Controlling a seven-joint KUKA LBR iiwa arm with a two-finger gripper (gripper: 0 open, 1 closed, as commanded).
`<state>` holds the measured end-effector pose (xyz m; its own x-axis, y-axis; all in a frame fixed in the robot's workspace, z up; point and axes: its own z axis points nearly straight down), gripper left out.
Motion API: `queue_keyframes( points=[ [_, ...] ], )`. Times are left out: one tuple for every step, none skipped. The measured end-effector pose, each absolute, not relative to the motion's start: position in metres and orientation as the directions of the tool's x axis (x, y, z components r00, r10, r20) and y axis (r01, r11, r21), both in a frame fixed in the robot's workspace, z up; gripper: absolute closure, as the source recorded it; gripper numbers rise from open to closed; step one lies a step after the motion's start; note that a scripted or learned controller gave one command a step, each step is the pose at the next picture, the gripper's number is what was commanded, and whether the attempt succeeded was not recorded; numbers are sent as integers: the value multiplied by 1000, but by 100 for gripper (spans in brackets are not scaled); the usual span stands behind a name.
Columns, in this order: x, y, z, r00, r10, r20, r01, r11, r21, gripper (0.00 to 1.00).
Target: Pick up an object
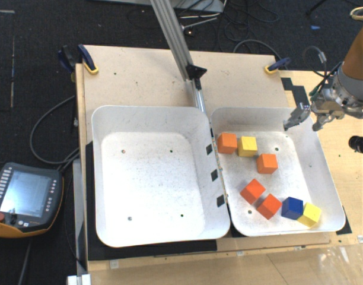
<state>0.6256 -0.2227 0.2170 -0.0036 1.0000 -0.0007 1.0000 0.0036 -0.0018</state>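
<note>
Camera view, looking down at a slant: gripper (306,119) hangs at the upper right rim of the right bin (324,165), fingers spread apart with nothing between them; seven blocks lie in that bin, well below the tool; an orange block (227,142) touches a yellow block (248,146) near the top, another orange block (267,163) just beside them; lower down sit two more orange blocks, a blue block (292,208) and a second yellow one; left bin (110,123) bare white. Step in hand, by my reading: approach, no block yet chosen; next move calls for travelling inward over one block, preferably the lone orange one, then descending with fingers straddling it.
</note>
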Motion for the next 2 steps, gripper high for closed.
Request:
queue_keyframes(
  points=[
    [596, -222, 122, -3, 1000, -6, 1000, 3, 14, 0],
    [588, -205, 115, 2, 1000, -8, 1000, -1, 26, 0]
  ],
)
